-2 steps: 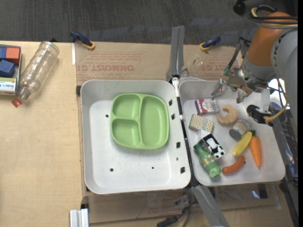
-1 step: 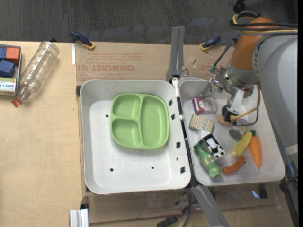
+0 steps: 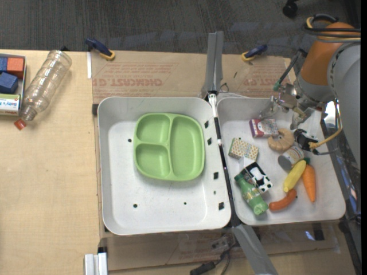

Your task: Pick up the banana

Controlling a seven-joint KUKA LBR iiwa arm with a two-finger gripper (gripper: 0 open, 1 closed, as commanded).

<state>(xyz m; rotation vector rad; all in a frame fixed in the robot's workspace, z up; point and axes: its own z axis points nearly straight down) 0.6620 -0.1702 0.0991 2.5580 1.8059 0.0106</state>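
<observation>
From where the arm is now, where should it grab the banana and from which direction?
Grip the banana across its middle, coming straight down from above. It lies flat in the right bin, slanted, with the carrot close along its right side and a grey object near its upper end. Setting the fingers across its narrow width, turned to match the slant, seems likeliest to avoid those neighbours.

Left bin [image 3: 109, 171]: green divided plate [image 3: 170, 146], three compartments, near centre. Right bin [image 3: 338, 208] before me: carrot [image 3: 309, 183] by right wall; orange sausage-like piece [image 3: 282, 202] below it; green bottle [image 3: 252, 196] with black-and-white toy [image 3: 259, 178] atop; patterned sponge [image 3: 243, 149]; tan bread-like piece [image 3: 280, 140]; red-white packet [image 3: 259, 127]. Bench left: clear plastic bottle [image 3: 43, 83] lying tilted; box of blocks [image 3: 11, 83] at edge.
</observation>
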